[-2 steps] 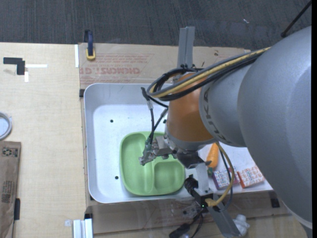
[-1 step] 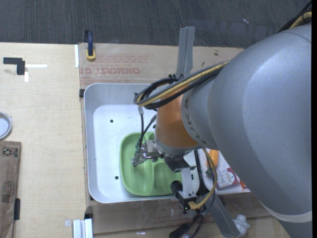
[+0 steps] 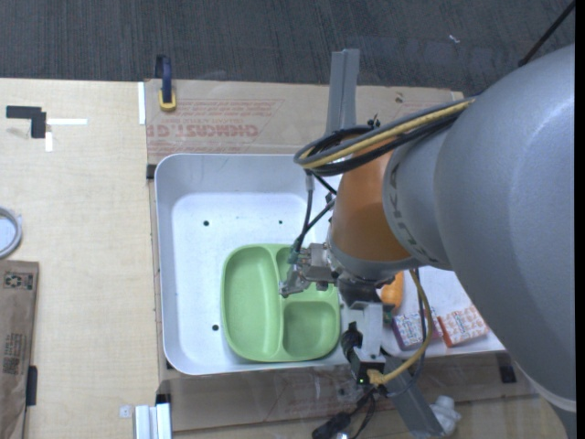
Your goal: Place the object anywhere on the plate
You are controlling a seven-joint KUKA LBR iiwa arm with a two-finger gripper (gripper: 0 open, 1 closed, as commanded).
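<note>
Here the grey, orange-banded arm (image 3: 402,218) covers the gripper, so I cannot tell its state. The green divided plastic plate (image 3: 260,305) lies by the white bin's (image 3: 183,245) near right corner. Release low over a compartment; the object itself is hidden.
</note>
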